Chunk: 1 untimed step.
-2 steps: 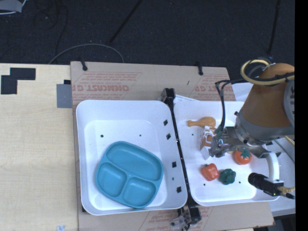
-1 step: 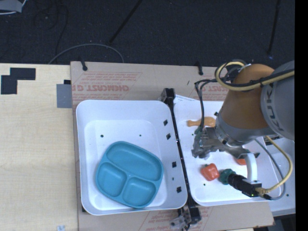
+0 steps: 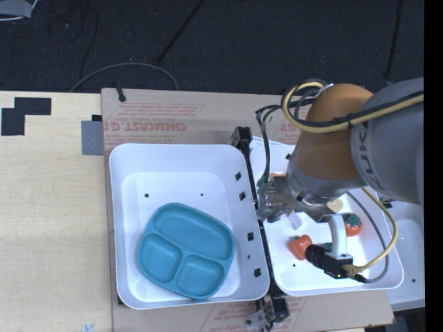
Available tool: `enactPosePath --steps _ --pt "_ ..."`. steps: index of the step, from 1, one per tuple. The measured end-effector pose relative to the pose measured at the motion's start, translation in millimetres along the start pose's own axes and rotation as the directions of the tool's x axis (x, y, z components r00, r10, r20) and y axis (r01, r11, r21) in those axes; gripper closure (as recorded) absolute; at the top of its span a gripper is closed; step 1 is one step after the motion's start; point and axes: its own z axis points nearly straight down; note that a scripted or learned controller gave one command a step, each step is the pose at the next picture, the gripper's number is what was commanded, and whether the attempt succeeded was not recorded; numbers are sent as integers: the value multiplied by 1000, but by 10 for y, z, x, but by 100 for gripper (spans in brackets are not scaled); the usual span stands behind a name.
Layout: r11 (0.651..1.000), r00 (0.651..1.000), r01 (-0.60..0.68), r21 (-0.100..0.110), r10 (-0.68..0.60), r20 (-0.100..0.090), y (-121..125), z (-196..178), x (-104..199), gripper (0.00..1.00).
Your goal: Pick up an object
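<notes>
The grey arm's two-finger gripper (image 3: 278,206) is hanging low over the left part of the right shallow white plastic bin (image 3: 387,282), and I cannot tell its grasp because the wrist is covering it, while the small orange-red object (image 3: 300,245) is lying on the bin floor nearby, so the pick seems not yet done.

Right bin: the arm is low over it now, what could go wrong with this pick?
The gripper sits near the divider wall between the bins, so it may scrape or catch that edge. The small orange object and the red-and-green item lie partly hidden under the arm and close together, so a grasp may well miss or nudge them. The yellow cable loops low over the right bin and might snag.
</notes>
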Motion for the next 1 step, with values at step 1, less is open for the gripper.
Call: enactPosePath --steps 1 --pt "1000 1000 2 2 -2 -1 72 94 571 100"
